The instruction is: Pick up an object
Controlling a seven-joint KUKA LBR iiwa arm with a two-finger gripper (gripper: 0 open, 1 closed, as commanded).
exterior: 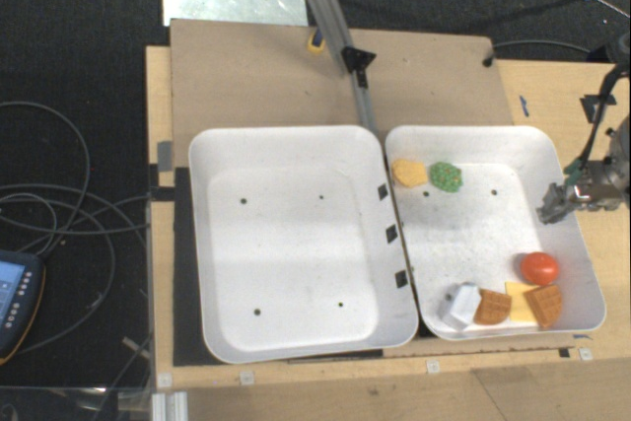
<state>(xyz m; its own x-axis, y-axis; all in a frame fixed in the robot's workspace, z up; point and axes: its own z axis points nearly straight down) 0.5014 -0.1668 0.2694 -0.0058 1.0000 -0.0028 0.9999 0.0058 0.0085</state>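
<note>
The right white bin holds several small items. At its back left lie a yellow-orange piece and a green round piece. In its front right corner sit a red tomato, a yellow slice, two brown bread-like pieces and a white-grey object. My gripper hangs over the bin's right rim, above and behind the tomato, with nothing seen in it.
The left white bin lies beside the right one, with black clips along the shared edge. A grey pole slants down to the bins' back edge. Cables and a tablet lie on the floor at left.
</note>
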